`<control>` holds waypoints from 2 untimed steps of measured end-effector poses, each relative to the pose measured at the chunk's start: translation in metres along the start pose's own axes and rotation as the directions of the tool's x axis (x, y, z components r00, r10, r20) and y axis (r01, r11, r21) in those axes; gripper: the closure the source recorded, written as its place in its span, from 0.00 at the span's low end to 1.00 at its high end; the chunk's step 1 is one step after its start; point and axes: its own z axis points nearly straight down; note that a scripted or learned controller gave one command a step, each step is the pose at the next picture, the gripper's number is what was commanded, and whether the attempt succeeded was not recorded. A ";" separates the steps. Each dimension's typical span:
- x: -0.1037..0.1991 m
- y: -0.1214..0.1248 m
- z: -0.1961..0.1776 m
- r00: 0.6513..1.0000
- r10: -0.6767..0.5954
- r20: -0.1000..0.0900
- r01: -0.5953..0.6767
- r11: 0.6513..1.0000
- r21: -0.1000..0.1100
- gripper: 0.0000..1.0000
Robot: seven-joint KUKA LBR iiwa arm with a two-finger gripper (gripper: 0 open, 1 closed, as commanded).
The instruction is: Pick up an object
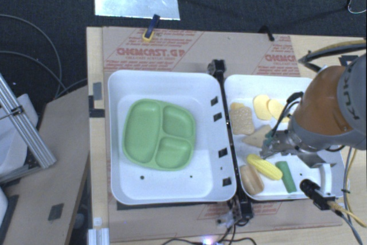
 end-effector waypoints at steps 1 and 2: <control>0.026 0.015 -0.063 1.000 -0.007 0.000 0.007 1.000 -0.005 1.00; 0.069 0.000 -0.076 1.000 -0.008 -0.002 0.008 1.000 0.001 1.00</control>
